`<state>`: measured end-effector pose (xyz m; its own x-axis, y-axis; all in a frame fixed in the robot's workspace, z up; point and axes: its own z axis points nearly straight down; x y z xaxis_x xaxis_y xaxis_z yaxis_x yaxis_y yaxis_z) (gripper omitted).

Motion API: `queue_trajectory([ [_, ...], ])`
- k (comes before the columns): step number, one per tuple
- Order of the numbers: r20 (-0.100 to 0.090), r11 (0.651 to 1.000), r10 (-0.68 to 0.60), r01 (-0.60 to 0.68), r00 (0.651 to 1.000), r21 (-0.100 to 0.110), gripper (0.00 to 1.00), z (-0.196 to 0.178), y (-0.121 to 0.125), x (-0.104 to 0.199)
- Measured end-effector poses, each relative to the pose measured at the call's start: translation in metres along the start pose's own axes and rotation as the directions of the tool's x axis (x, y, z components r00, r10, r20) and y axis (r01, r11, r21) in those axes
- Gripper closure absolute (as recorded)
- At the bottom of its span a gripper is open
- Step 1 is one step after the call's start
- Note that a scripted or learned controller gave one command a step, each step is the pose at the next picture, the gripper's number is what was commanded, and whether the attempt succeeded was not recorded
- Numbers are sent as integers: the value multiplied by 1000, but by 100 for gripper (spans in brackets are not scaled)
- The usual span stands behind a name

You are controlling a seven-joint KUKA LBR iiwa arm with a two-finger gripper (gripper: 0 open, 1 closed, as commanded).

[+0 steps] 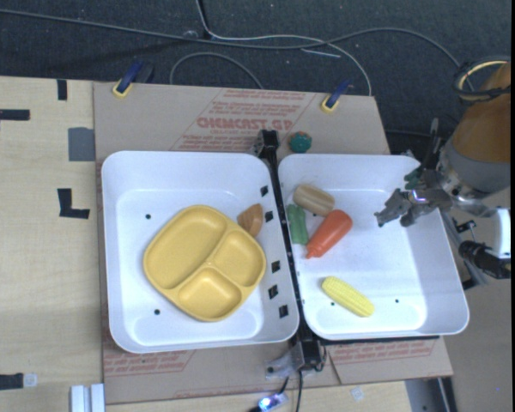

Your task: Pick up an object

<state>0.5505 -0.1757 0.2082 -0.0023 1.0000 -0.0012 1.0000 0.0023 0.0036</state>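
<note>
The jaws (398,213), whose state cannot be told, are hung above the right bin (429,264), well placed for the toy carrot (328,233) lying loose nearby

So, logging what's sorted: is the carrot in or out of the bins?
In. The carrot lies inside the right bin, beside a green piece.

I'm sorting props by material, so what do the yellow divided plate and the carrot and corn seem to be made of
Yellow divided plate: probably moulded plastic, with an even colour and a soft sheen on its smooth dividers. Carrot and corn: toy food, likely plastic or rubber, with flat uniform colour and rounded shapes. The finish is too small to tell.
</note>
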Motion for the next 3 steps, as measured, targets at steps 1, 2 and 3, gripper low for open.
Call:
queue_trajectory([
  [1,-1,1000,1,-1,1000,3,100,-19,1,0],
  [2,-2,1000,-2,2,1000,5,100,-20,22,47],
  [3,-1,1000,-2,2,1000,5,100,-11,26,103],
])
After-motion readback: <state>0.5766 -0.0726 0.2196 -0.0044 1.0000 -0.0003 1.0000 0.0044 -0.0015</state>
